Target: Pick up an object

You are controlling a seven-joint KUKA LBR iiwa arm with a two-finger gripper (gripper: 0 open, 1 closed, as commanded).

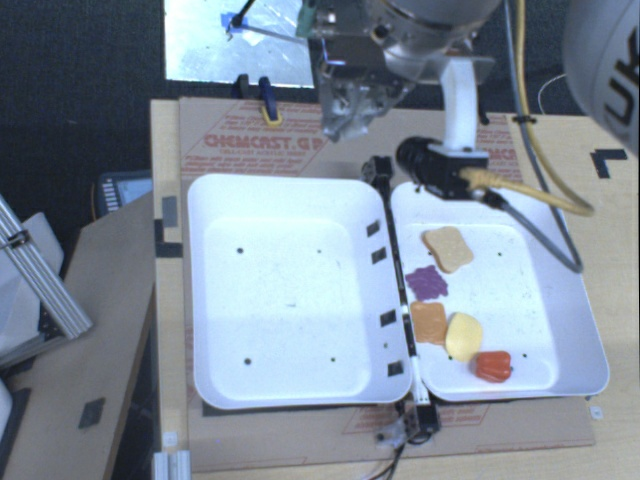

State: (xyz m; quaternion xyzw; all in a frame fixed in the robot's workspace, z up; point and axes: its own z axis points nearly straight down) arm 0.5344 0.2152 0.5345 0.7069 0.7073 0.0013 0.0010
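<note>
Objects for the pick sit together in the right bin (570,298) — 5 small pieces clustered along its left side, next to the divider between the 2 bins. You have a tan bread-shaped piece (447,249) farthest from you, a purple piece (427,283) just below it, an orange square piece (429,322) below that, a yellow rounded piece (463,336) touching or nearly touching the orange one, and a red piece (492,366) nearest the front wall.

By my judgement these are toy foods — light, fairly stiff, probably smooth and a little slippery. The tan, purple and orange pieces look flat, so you would need to catch them by their edges, and they may skid on the bin floor. The yellow and red pieces look fuller and should give the pads more to close on; the red one stands a little apart from its neighbours, so I would take it across its narrow width. The yellow one crowds the orange piece, which could be nudged along with it.

The pincer (345,118) hangs above the cardboard on the worktop (250,143) behind the left bin (200,268), well apart from every piece. Nothing is visible in its grip, and it touches nothing. Whether it is spread or pressed together you cannot tell from this slant; the metal there is a blur.
</note>
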